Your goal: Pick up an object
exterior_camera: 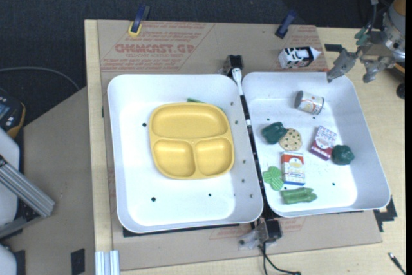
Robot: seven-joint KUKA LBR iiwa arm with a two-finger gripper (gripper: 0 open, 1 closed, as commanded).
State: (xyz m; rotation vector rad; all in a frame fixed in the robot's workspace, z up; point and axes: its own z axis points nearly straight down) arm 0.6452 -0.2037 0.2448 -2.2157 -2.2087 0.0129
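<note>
My gripper [355,70] hangs over the far right corner of the right bin [367,132], open, with nothing between its spread fingers [337,67]. Below it in that bin lie a small can [309,102] on its side, a dark green lump [273,132], a round cookie [291,138], a red and white packet [324,142], a dark green broccoli piece [342,154], an orange and white box [293,169], a light green piece [273,178] and a green pea pod [297,196]. The can is the nearest object to the gripper.
The left bin [129,190] holds a yellow divided plate [191,140], with a thin green thing [195,100] peeking out behind it. A black and white box [299,56] sits on the bench beyond the right bin. Blue clamps [137,21] hold the board's far edge.
</note>
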